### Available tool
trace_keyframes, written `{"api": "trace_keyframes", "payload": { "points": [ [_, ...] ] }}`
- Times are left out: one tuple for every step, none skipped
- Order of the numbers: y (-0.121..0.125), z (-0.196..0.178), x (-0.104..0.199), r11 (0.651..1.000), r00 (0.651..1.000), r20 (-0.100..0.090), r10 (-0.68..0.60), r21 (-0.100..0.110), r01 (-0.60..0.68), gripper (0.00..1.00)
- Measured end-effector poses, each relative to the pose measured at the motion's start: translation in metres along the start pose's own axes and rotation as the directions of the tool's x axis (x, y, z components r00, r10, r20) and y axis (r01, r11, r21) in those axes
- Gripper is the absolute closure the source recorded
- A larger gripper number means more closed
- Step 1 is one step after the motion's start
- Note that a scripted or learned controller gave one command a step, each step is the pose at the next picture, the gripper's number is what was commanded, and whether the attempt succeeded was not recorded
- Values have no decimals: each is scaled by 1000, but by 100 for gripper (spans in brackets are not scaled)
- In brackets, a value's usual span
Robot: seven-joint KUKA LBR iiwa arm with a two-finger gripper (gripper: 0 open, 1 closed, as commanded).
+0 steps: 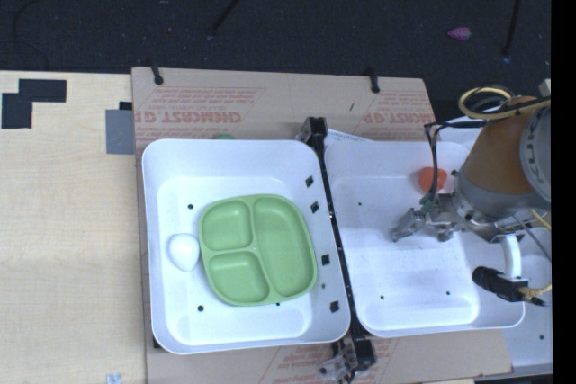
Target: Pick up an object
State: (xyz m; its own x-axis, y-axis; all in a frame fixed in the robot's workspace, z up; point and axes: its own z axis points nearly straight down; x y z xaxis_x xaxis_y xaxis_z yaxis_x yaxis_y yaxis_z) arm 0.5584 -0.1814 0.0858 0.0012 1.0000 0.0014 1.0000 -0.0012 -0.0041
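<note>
A sheet of brown cardboard (pixel 270 103) printed with red lettering lies on the bench beneath two shallow white bins set side by side. The left bin (pixel 171 166) holds a green divided plate (pixel 256 249) with three compartments, lying flat near the bin's centre. A small white egg-shaped object (pixel 184 251) rests on the bin floor, touching or just beside the plate's left edge.

The grey arm (pixel 504 162), its orange band broad above the wrist, reaches over the right bin (pixel 405 301) from the right side. Its gripper (pixel 423 225) hangs low over the middle of that bin, pointing left, with its fingers spread apart and nothing between them.

A small orange object (pixel 426 178), rounded and partly hidden behind a black cable, lies near the far wall of the right bin. It sits just beyond the gripper, toward the back of the bin, close by but apart from the fingertips. A dark, black-tipped part (pixel 500 281) shows at the bin's right rim, nearer the camera than the wrist.
</note>
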Motion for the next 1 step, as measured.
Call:
{"api": "trace_keyframes", "payload": {
  "points": [
    [1, -12, -1, 1000, 1000, 0, 2, -2, -2, 100]
  ]
}}
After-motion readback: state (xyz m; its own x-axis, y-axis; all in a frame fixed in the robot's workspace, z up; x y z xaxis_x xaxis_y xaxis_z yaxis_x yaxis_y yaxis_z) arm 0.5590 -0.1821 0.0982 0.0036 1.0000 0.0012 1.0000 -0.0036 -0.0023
